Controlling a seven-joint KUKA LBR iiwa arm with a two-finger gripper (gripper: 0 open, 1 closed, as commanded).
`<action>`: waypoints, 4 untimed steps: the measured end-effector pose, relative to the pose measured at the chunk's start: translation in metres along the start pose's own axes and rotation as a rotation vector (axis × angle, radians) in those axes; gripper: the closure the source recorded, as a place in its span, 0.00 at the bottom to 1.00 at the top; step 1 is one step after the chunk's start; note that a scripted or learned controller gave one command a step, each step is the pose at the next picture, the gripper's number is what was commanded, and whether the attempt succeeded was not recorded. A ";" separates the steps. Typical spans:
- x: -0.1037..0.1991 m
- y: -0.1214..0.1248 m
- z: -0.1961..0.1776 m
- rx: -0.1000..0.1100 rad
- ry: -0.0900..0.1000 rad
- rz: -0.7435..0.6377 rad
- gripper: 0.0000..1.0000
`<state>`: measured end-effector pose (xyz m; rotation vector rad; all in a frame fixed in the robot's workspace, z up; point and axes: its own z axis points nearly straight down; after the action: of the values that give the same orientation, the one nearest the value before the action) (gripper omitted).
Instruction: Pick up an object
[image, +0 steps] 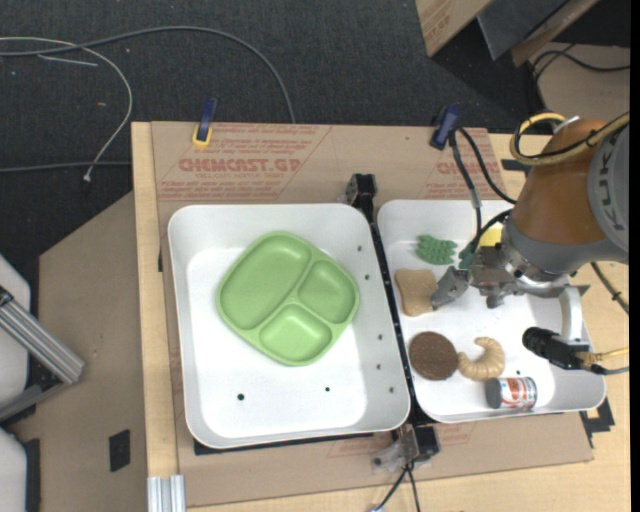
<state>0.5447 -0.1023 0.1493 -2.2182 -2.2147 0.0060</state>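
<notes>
Gripper (452, 288) low in right bin (560, 400), fingers' spread: cannot tell; beige piece (413, 291) touching, may get nudged aside, not grasped

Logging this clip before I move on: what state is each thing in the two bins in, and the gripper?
green divided plate: flat in the left bin, right side up.
green leafy toy: lying in the right bin, far end.
tan piece: lying flat, beside the gripper.
brown round cookie: lying flat.
croissant: lying beside the cookie.
small can: on its side.
gripper: low over the right bin.
</notes>
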 end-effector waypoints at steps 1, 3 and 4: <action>-0.008 -0.008 0.053 0.001 0.000 0.000 0.00; -0.002 -0.001 -0.006 -0.013 -0.003 -0.003 1.00; -0.003 0.003 -0.071 -0.016 -0.004 -0.003 1.00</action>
<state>0.5485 -0.1055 0.2199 -2.2246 -2.2280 -0.0080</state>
